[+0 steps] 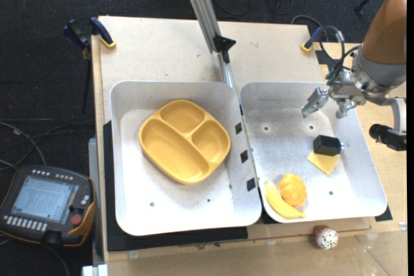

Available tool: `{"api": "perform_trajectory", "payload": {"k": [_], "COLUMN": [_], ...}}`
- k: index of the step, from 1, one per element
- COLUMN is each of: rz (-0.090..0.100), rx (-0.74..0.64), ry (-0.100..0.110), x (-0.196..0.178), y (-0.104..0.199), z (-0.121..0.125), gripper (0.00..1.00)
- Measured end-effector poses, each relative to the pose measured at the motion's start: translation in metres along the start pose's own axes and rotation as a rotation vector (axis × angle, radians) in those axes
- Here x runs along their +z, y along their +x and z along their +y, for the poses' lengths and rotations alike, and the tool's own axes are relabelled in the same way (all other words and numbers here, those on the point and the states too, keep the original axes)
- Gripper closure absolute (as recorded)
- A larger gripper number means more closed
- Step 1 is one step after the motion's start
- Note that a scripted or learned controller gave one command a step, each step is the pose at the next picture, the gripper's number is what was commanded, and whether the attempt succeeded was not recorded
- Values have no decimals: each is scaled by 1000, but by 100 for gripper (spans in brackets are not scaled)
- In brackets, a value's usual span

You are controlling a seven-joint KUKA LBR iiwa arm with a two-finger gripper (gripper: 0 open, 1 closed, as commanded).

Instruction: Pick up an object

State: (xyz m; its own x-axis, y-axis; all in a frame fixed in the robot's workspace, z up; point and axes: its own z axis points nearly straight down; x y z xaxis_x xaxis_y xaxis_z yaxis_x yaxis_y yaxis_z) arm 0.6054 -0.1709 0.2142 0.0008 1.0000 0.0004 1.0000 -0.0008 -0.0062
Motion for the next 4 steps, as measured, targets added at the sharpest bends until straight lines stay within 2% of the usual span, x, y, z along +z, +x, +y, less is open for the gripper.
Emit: {"api": "perform_trajectory", "payload": {"k": [1,2,3,4], "rz": [0,1,-2,-2], "rx": [-1,-1,-1,-3], "ry": [-1,0,-8,-12], "x": [44,108,93,50], "y": [1,4,4,6], "z": [2,2,4,3], "gripper": [0,0,100,100]}}
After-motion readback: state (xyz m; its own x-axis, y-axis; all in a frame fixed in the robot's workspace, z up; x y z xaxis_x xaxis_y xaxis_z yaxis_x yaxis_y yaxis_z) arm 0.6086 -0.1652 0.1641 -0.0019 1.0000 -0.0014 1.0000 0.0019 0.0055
